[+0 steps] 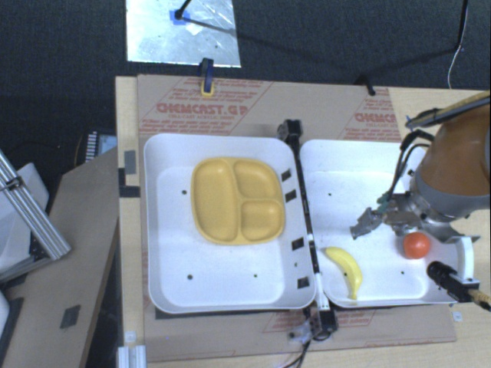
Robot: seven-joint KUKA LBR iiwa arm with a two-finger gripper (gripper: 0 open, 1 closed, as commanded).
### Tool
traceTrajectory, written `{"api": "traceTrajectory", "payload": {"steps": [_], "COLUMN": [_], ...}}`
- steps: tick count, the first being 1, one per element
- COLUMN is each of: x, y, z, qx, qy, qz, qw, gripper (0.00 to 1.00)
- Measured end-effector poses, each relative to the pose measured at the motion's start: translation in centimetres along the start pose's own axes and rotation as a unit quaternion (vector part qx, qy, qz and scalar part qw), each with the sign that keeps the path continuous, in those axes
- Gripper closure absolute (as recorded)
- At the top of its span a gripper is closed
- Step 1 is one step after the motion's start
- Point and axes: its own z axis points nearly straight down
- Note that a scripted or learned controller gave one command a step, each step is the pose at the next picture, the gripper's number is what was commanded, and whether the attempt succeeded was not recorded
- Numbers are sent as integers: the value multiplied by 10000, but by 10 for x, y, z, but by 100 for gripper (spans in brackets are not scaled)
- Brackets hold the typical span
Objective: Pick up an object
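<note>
Over the right bin (337, 159), the gripper (368, 225) is seen, its state indiscernible. With the banana (345, 269) at 7 o'clock and tomato (416, 245) at 4 o'clock, a descent between them is risked.

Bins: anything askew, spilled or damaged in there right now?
Nothing stands out. The yellow divided plate lies flat in the left bin; the banana and the orange-red ball rest apart in the right bin.
</note>
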Motion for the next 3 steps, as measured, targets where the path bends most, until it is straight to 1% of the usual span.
{"api": "traceTrajectory", "payload": {"steps": [1, 2, 3], "x": [0, 0, 1], "y": [3, 13, 12], "z": [-5, 51, 103], "qx": [-53, -34, -32], "qy": [-7, -2, -2], "qz": [-11, -1, 1], "qw": [10000, 10000, 10000], "gripper": [0, 0, 0]}}
